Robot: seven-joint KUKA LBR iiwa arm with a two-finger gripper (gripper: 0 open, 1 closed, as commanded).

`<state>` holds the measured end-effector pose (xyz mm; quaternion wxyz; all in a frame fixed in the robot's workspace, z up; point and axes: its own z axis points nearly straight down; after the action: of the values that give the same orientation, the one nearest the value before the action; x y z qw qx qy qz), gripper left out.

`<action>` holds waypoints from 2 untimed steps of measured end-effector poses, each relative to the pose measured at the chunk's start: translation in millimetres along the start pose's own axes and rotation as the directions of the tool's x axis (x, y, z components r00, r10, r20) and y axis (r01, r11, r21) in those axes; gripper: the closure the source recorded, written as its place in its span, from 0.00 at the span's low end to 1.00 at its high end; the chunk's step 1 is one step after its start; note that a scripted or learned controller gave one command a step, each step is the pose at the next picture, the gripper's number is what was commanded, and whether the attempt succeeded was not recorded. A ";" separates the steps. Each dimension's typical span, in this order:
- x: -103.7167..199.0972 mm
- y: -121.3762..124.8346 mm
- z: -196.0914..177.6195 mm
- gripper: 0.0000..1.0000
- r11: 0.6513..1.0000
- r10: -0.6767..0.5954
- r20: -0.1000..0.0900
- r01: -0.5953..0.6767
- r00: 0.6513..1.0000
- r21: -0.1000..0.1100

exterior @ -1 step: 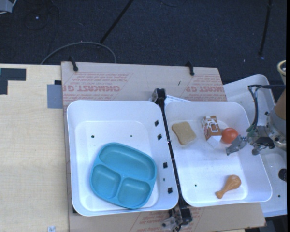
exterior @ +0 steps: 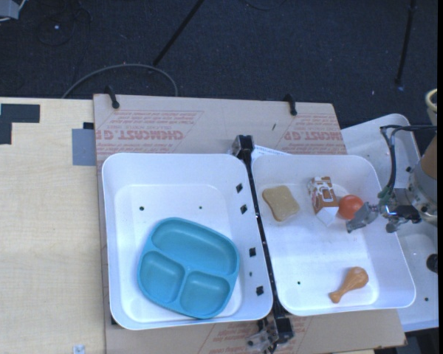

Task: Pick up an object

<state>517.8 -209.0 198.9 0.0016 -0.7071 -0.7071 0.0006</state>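
The right bin (exterior: 387, 295) holds a tan slice of bread (exterior: 280, 202), a small orange-and-white box (exterior: 323, 192), a red-orange ball (exterior: 349, 206) and a tan toy drumstick (exterior: 349, 283). My gripper (exterior: 374, 224) hangs over the right side of this bin, just below and to the right of the ball. Its fingers are spread apart and open, with nothing between them. One fingertip (exterior: 355, 223) lies close under the ball; I cannot tell whether it touches.
The left bin (exterior: 125, 175) holds a blue divided plate (exterior: 188, 267). A black divider (exterior: 255, 234) runs between the bins. A white surface (exterior: 421, 271) with the arm's cabling lies right of the right bin.
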 end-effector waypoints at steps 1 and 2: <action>-3.2 6.1 60.2 0.00 1.000 0.000 -0.001 0.000 1.000 0.002; -2.0 5.8 113.3 0.00 1.000 0.000 -0.001 0.000 1.000 0.002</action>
<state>523.3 -210.9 85.6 0.0024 -0.7072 -0.7070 0.0009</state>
